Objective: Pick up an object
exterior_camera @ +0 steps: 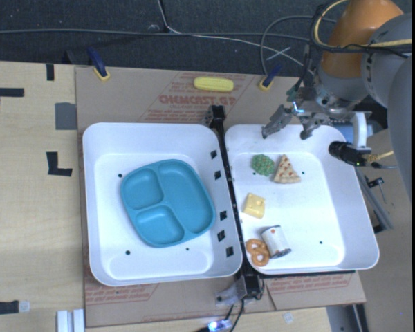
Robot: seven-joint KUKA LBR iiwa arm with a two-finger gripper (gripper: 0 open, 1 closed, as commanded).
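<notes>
Hovering tool: the tool (289, 124) hung over the far edge of the right bin (346, 206), its two fingers spread apart with nothing between them.
Arm: the grey arm (373, 47) with its orange band entered from the right, wrist above the bin's far rim.
Candidate objects: five small items lay in the right bin; a green broccoli piece (263, 164) touching a pizza slice (286, 170), a yellow cheese cube (254, 205) near the middle, and a pretzel (257, 252) against a small can (277, 241) at the near side.
Nearest target: the broccoli piece and pizza slice lay just below the tool, closest to its present position.
Left bin: the left bin (104, 185) held a blue divided plate (167, 203), well apart from the tool.
Other items: a yellow banana-like object (213, 84) rested on the cardboard-covered surface (124, 95) beyond the bins.
Step in hand: judged as the approach before descent; no object was yet grasped.
Advice on the grasp: the cheese cube, standing alone, probably offered the cleanest closure; the touching pairs would likely need the fingers aligned so that one finger entered a free side, not the seam.
Risk: descending between broccoli and pizza could nudge both aside without a hold.
</notes>
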